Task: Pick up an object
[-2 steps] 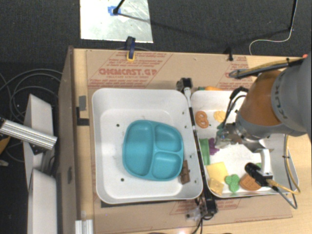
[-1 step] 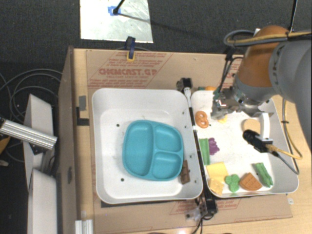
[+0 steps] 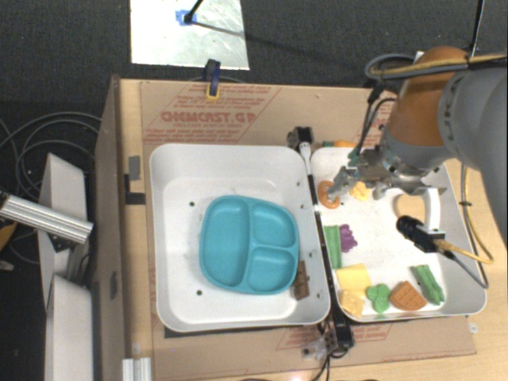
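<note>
Your grey arm (image 3: 444, 109) hangs over the right bin (image 3: 464, 292); gripper (image 3: 353, 182) state you cannot tell. Small plastic toys (image 3: 381, 296) litter it; smooth blue plate (image 3: 250, 244) fills the left bin (image 3: 175, 213) on cardboard (image 3: 206, 113)

Divided plate (image 3: 250, 244) in left bin (image 3: 178, 181); toy foods (image 3: 381, 296) in right bin (image 3: 468, 292), arm (image 3: 444, 117) above.

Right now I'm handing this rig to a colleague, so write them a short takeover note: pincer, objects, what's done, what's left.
Pincer: low over the upper part of the right bin; nothing seen held.
Objects: toy foods lie in the right bin, an orange ring by its left wall, purple grapes, a yellow block, a green piece. The left bin holds a blue divided plate.
Done: no pick visible.
Left: grasp one object and lift it.
</note>
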Tool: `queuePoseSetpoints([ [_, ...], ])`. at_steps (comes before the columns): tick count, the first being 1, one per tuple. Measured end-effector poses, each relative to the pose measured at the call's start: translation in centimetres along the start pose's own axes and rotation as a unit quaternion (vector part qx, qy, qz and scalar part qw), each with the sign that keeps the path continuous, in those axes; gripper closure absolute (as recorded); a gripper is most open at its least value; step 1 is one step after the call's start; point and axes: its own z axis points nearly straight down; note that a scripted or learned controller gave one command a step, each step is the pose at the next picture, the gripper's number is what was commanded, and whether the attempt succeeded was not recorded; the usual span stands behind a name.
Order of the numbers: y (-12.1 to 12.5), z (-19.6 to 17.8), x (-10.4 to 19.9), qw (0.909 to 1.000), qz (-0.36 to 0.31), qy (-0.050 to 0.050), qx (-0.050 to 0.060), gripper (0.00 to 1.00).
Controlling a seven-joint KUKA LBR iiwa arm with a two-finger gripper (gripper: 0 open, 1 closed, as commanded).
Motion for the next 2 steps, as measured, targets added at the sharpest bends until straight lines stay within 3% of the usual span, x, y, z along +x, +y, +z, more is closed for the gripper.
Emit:
queuePoseSetpoints([
  [1,4.7,-1.5,-8.7,1.0,0.004,-0.003,-0.003,0.0],
  [2,1.5,5.5,-15.7,1.0,0.005,-0.001,0.003,0.0],
])
